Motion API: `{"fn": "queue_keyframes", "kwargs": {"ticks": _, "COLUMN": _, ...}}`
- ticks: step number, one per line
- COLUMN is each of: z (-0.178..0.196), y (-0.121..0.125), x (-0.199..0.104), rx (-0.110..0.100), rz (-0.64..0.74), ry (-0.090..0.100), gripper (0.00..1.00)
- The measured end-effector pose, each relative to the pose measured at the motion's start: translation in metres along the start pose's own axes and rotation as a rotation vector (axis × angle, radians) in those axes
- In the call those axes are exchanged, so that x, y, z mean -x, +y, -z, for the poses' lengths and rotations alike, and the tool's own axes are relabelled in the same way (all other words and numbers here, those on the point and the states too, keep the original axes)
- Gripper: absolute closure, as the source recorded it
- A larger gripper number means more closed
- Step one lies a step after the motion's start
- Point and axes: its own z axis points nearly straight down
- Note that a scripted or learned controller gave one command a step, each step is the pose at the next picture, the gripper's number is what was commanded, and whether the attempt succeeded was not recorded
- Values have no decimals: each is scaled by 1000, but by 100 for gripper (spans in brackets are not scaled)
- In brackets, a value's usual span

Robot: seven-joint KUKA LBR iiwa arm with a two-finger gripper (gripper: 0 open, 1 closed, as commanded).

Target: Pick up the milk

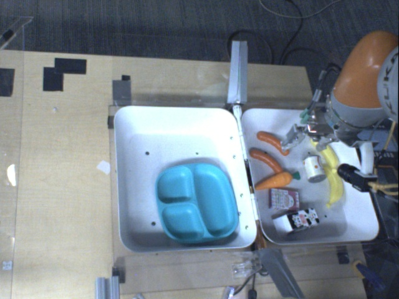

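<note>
The milk [299, 220] is a small carton with black and white cow patches. It lies on its side near the front edge of the right bin [368, 229]. My gripper [303, 134] hangs over the back middle of that bin, beside the right end of an orange sausage [272, 140]. It is well behind the milk and apart from it, with nothing seen in its grasp.
In the right bin, between gripper and milk, lie a second sausage [267, 161], a carrot [273, 180], a white cylinder [313, 168], a banana [332, 174] and a maroon packet [283, 198]. The left bin [134, 167] holds a blue divided tray [196, 201].
</note>
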Motion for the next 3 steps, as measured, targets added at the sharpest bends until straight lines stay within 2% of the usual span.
{"fn": "queue_keyframes", "kwargs": {"ticks": 1, "z": -98, "y": -65, "x": 6, "rx": 17, "rz": 165, "ry": 1, "gripper": 0}}
{"fn": "queue_keyframes", "kwargs": {"ticks": 2, "z": -7, "y": 4, "x": -42, "rx": 1, "rz": -236, "ry": 0, "gripper": 0}}
{"fn": "queue_keyframes", "kwargs": {"ticks": 3, "z": -54, "y": -46, "x": -24, "rx": 0, "rz": 129, "ry": 0, "gripper": 0}}
